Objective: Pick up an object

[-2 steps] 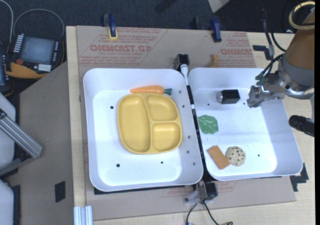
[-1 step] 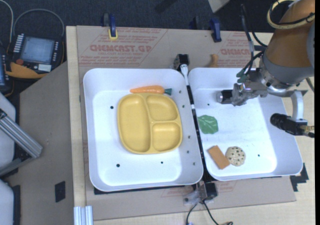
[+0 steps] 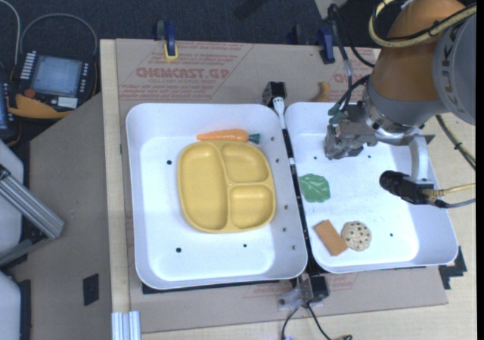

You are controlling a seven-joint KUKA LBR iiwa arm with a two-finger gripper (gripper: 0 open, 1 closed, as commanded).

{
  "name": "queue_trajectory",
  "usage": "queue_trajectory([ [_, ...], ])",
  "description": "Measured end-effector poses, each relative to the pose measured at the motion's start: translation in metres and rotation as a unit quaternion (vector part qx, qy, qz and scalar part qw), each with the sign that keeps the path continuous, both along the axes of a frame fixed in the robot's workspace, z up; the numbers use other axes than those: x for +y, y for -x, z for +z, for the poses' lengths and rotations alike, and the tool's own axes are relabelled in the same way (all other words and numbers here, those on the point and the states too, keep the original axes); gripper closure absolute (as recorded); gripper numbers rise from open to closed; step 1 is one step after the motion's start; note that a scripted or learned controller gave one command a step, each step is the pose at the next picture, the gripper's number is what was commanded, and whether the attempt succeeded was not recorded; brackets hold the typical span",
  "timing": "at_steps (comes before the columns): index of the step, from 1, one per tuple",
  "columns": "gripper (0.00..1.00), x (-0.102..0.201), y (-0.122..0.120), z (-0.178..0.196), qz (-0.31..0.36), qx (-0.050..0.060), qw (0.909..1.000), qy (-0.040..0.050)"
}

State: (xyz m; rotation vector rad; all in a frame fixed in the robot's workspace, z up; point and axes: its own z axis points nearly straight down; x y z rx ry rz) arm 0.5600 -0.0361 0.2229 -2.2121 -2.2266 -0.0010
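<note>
So the counter [image 3: 113,180] has two white bins: the left bin [image 3: 151,202] holds a yellow divided plate [image 3: 225,184] with a carrot [image 3: 223,135] just behind it. The right bin [image 3: 431,233] has the gripper [image 3: 344,142] hanging over its back-left part, can't tell if the jaws are released or clenched. Nothing's picked up yet imo: the green leaf [image 3: 314,187], orange block [image 3: 329,237] and speckled cookie [image 3: 356,235] all lie loose in that bin.

left bin [image 3: 147,202] | right bin [image 3: 435,244] | handheld screen unit [image 3: 54,78] far left | blue clamps [image 3: 170,38]
</note>
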Motion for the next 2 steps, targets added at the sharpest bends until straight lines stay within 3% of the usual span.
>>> queue_trajectory([
  [2, 1.0, 0.106, 0.028, -0.001, 0.0, 0.001, 1.0, 0.0],
])
